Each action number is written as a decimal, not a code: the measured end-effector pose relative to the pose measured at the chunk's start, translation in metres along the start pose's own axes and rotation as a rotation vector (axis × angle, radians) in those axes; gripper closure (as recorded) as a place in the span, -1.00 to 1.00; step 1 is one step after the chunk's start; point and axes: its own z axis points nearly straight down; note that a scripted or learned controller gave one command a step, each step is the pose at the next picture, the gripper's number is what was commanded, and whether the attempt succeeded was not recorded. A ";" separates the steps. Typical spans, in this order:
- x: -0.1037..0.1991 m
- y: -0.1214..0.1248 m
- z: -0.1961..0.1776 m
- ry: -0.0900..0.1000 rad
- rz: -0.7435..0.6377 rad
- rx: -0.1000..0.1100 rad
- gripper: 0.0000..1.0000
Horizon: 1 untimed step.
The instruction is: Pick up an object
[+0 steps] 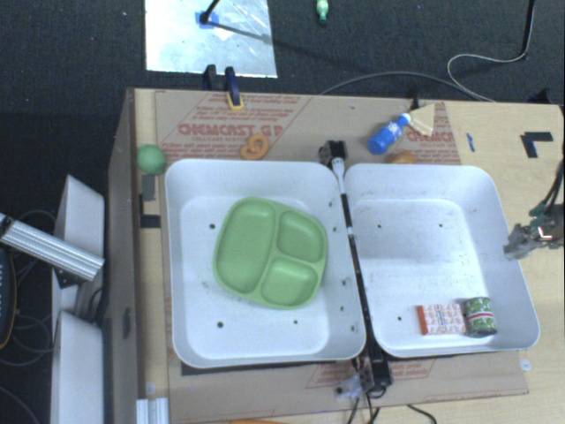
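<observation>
Here tool point(528, 239) at right bin point(508, 210) rim, grip state unclear; green tray point(269, 253) in left bin point(190, 237).

Clutter on the table outside the two bins, and on the floor beyond.

A blue bottle point(388, 136) with a white cap lies on its side on the table's far edge, just past the right bin's far left corner, and a tan pretzel-shaped piece point(254, 147) lies on the printed cardboard point(231, 122) past the left bin's far rim. A green ball point(151, 158) sits at the table's left edge near the far left corner. A blue and yellow clamp point(232, 88) grips the far edge. On the dark floor beyond lie a shiny metal sheet point(208, 25) and a small green bottle point(322, 7).
</observation>
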 end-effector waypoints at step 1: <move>0.000 0.000 0.004 0.000 0.000 0.000 1.00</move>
